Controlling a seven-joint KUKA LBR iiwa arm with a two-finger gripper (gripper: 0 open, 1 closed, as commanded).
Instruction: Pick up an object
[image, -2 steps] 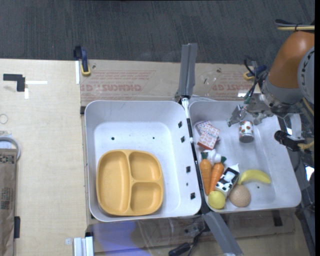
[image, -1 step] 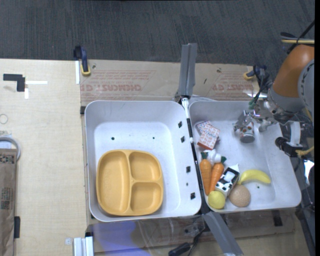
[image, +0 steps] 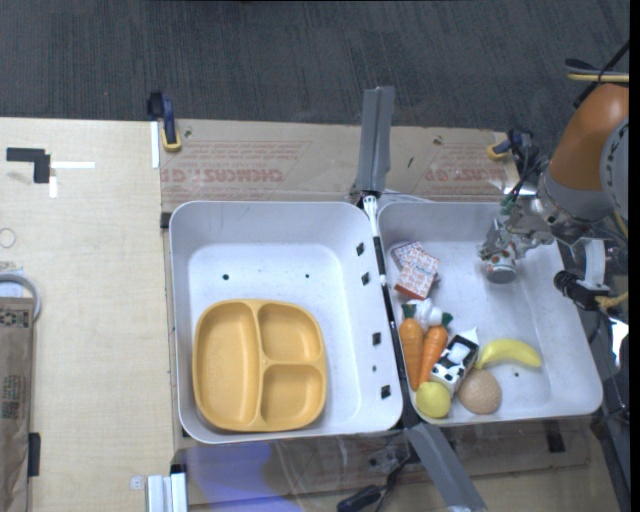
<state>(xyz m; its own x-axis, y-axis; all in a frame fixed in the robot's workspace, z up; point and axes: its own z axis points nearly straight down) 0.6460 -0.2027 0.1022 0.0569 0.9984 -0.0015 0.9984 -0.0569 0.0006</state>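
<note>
- The gripper (image: 500, 262) is small and blurred over the right bin (image: 560, 400); grip unreadable.
- Smooth carrots (image: 421, 350), curved banana (image: 510, 352), round lemon (image: 433, 399) and egg (image: 481, 392) cluster near.
- A glossy yellow plate (image: 262, 364) sits in the left bin (image: 270, 230).

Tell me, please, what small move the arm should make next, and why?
Probably shift the gripper toward the pile at the right bin's near end. It hangs over bare bin floor, while the banana, carrots and lemon lie nearer the camera.
</note>
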